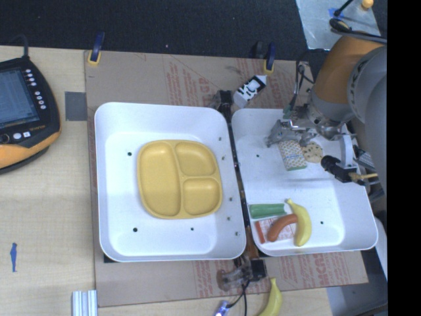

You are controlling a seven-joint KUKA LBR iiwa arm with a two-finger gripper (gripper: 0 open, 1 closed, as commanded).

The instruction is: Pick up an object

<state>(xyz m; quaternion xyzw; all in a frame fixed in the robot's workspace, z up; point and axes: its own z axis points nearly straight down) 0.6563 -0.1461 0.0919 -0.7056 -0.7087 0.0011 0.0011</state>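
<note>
One claw (290, 131) hangs over the far part of the right bin (355, 242), directly above a patterned cup-like object (293, 155) that sits at its tip; whether the cup is gripped cannot be told. Just right of the cup lies a speckled round piece (314, 153). Nearer the front of that bin rest a green piece (267, 210), a red sausage (281, 225) and a banana (302, 222). A yellow divided plate (179, 178) sits in the left bin (112, 176) on the surface (46, 229).

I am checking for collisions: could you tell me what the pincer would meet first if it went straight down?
Probably the patterned cup just below the pincer, then the right bin; depth is unclear.
</note>
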